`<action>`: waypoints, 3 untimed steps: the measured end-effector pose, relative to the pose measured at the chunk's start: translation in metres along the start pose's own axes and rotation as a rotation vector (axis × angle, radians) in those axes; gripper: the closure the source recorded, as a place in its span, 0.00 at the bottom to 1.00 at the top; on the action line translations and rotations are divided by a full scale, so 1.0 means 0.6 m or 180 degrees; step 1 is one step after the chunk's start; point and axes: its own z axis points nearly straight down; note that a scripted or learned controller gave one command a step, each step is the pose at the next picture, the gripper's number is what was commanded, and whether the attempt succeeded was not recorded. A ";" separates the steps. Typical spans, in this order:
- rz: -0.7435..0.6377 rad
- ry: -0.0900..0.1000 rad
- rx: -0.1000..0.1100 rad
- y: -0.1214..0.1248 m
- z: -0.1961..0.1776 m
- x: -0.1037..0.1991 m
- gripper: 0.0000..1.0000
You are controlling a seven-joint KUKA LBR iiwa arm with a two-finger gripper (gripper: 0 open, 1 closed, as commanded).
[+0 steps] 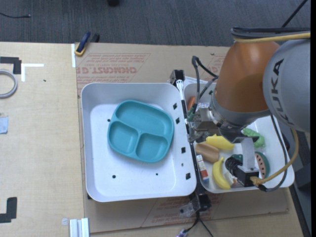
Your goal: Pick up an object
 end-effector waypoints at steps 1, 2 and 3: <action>0.0015 0.0003 -0.0001 0.000 0.120 -0.126 1.00; -0.0006 -0.0004 -0.0014 0.001 -0.227 -0.152 1.00; 0.0018 0.0002 -0.0001 0.000 0.089 -0.134 1.00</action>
